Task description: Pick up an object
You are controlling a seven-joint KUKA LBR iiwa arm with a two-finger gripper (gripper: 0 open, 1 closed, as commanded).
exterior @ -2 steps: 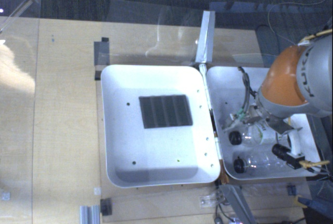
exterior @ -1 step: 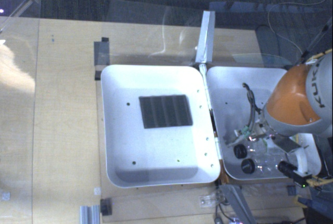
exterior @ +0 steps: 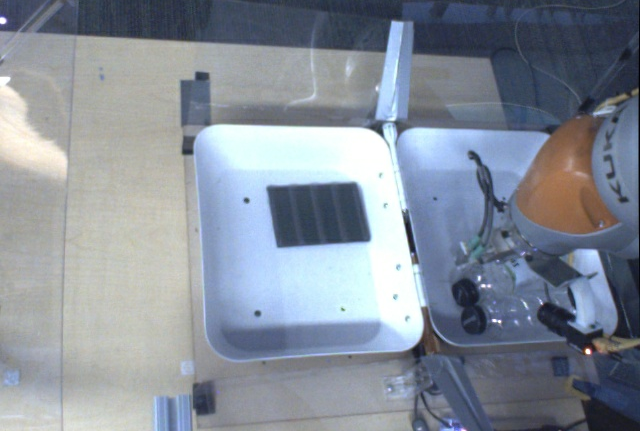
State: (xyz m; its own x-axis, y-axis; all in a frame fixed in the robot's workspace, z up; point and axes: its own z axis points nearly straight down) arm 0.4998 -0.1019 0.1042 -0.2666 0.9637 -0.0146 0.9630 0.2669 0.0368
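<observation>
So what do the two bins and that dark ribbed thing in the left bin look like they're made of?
Left bin and right bin: probably moulded plastic, smooth white, rounded corners, soft sheen. Dark ribbed pad: perhaps rubber or foam, matte grey, ridged; unclear.

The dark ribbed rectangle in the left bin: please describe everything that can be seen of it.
The dark ribbed rectangle is a flat, dark grey piece, wider than it is tall, with lengthwise ridges or slats crossing it as darker stripes. Its material cannot be told; it looks matte. It lies flat on the floor of the left bin, a little above the middle, its edges nearly parallel to the bin's walls. Nothing touches it but the bin floor.
</observation>
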